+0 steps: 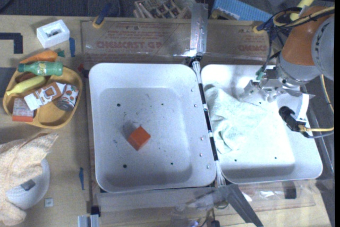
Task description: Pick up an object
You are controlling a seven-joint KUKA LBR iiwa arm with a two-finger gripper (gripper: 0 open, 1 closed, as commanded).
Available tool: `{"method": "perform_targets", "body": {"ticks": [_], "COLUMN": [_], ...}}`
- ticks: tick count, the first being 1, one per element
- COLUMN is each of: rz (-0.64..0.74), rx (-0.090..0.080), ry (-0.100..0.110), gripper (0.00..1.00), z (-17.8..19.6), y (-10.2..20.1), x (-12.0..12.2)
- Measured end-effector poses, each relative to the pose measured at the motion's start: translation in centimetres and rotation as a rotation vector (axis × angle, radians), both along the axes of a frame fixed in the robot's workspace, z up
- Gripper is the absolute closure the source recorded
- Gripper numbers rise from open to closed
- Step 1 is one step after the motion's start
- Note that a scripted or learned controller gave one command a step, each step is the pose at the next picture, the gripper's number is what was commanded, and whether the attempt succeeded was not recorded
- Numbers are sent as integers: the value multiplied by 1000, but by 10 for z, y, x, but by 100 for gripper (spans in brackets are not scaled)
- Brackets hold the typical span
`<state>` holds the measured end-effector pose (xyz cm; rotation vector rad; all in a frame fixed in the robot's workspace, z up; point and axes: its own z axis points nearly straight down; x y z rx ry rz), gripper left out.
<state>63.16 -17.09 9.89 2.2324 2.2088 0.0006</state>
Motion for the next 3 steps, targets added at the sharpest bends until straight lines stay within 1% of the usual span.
{"method": "perform_targets", "body": {"ticks": [1, 2, 3], "rz": [76, 99, -17], "rx": [-3, 1, 1], "ry": [-3, 1, 3], "gripper": [0, 0, 0], "z": [44, 80, 22], "y": [-35, 46, 70], "x": [6, -84, -101]}}
